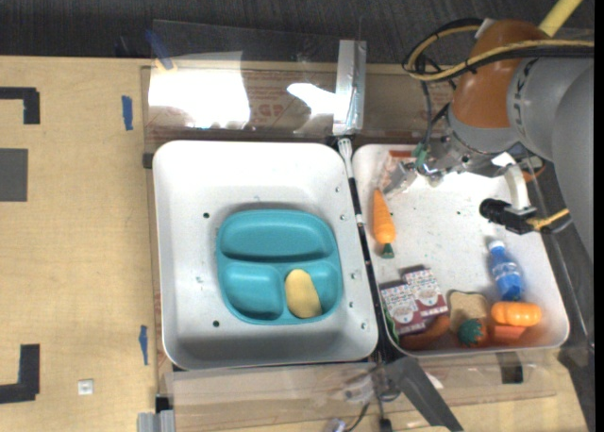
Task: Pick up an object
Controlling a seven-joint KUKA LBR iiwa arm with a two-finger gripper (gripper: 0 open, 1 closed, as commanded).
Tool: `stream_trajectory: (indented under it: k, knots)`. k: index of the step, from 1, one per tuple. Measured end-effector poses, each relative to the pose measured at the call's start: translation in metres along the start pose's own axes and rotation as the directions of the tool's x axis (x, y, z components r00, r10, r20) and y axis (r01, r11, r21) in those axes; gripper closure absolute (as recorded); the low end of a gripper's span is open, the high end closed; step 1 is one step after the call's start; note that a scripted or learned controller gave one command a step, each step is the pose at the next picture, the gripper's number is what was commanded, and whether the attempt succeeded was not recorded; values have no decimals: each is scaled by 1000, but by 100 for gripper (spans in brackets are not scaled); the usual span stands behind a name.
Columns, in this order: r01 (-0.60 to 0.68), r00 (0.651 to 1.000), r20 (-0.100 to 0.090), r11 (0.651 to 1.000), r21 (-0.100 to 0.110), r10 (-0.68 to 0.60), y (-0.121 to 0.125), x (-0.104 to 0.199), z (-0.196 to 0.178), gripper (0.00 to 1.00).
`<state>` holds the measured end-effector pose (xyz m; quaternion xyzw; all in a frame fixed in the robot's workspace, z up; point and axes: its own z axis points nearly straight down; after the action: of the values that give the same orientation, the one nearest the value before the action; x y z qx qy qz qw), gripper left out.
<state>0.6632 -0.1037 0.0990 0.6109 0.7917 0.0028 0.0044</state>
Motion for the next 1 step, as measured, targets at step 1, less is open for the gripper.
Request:
stream_trajectory:
  k: [1]
  knots:
    - [142, 990, -4, 990, 6, -142, -19, -2, 12, 0]
